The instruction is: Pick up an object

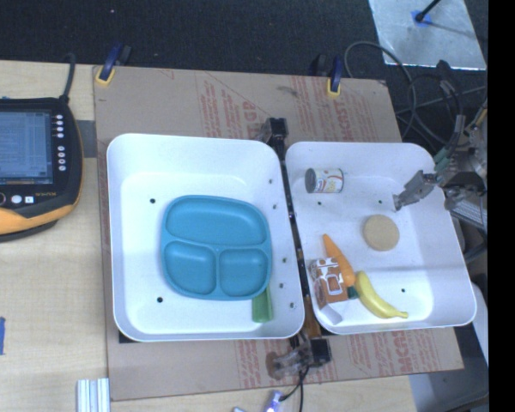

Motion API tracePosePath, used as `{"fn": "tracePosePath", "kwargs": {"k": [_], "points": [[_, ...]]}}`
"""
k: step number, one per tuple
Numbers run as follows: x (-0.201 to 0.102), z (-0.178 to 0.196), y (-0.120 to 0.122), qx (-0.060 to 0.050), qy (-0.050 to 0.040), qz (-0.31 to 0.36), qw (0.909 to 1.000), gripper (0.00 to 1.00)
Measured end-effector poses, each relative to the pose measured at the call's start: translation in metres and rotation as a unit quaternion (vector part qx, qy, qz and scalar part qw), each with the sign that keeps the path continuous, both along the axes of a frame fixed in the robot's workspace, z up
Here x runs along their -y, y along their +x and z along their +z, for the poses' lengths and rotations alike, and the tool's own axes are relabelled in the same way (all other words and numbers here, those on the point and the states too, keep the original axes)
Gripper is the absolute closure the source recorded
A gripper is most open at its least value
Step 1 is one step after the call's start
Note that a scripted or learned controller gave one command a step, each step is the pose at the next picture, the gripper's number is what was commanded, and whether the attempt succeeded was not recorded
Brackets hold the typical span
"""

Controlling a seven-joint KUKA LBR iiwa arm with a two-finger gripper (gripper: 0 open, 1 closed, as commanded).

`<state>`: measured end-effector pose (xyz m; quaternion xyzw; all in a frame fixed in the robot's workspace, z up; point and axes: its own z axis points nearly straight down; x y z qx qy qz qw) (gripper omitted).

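Gripper point(409, 197) above right bin point(429, 312), near its far right wall; finger state not discernible. Tan disc point(381, 232) just below-left of it, apart. Can point(324, 180), carrot point(338, 257), banana point(379, 298) in same bin; blue plate point(215, 247) in left bin point(129, 256).

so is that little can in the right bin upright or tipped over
Tipped over: the small white cylindrical can lies on its side on the right white bin's floor, its dark end facing left.

Arm point(463, 174) mostly cut off at right edge
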<state>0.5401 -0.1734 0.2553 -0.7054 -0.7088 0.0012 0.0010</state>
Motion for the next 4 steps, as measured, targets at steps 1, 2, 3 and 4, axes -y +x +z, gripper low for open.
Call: {"fn": "tracePosePath", "kwargs": {"k": [1, 2, 3, 4], "points": [[-0.012, -0.062, 0.023, -0.001, -0.0005, 0.001, 1.0, 0.0], [0.015, -0.163, 0.021, -0.001, -0.0003, 0.0, 1.0, 0.0], [0.016, -0.152, 0.021, -0.001, -0.0015, 0.001, 1.0, 1.0], [-0.105, -0.063, 0.046, 0.0, 0.0005, 0.001, 1.0, 1.0]]}}
